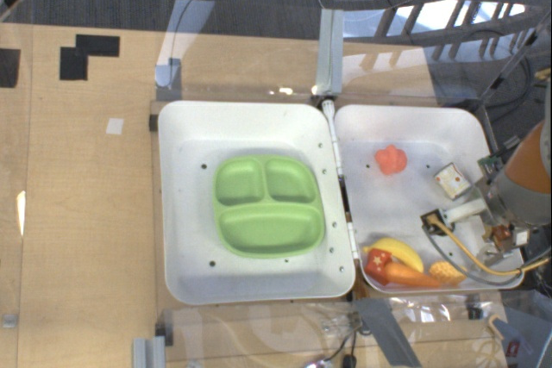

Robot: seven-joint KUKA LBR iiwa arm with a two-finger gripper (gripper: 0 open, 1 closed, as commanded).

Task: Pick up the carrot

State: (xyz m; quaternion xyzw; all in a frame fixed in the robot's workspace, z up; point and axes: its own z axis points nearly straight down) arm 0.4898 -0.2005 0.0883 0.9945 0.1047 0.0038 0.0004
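The orange carrot (414,276) lies flat along the front wall of the right bin (414,129), wedged among other toy foods. A yellow banana (398,252) rests just behind it, a red fruit (376,261) touches its left end, and a yellow-orange corn piece (446,273) sits at its right end. My gripper (500,237) hangs over the bin's right front area, to the right of the carrot and a little behind it, apart from it. Nothing shows between its parts from this angle.
A red strawberry-like toy (391,159) sits alone at the back middle of the right bin. The left bin (185,185) holds a green divided plate (269,205). The wall between the bins runs just left of the food pile.
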